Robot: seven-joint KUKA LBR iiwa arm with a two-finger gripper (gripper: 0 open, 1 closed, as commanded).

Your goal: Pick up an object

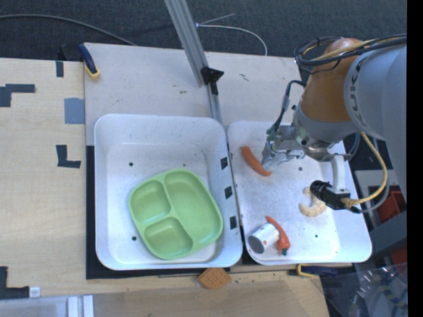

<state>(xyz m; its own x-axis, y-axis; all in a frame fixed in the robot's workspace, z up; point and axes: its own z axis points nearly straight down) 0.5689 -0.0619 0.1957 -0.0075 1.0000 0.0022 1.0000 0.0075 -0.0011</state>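
The arm reaches in from the right and hangs over the right bin (357,243), its grey body and orange band covering that bin's upper right corner. The gripper (271,162) points down toward the bin's upper left part, its tip just beside the upper end of an orange carrot-like piece (254,161) that lies slanted on the bin floor. The tool sits too dark and small against the wrist for anyone to tell whether it is spread or pressed together, and nothing can be seen pinched in it; the carrot-like piece seems to rest on the floor, though contact with the tip cannot be ruled out.

Lower in the same bin, near its front left corner, a small white cup (263,238) lies on its side with a second orange-red piece (278,232) touching its right side. A pale curved object (313,207), perhaps a shrimp or croissant toy, lies toward the right, partly behind a black fitting and yellow cable from the arm.

The left bin (112,137) holds a green divided plate (174,212) with three compartments, set toward its front. A metal post (190,38) slants across the bench above the two bins. A small brown waffle-like item (213,278) rests on the bench just in front of the bins.
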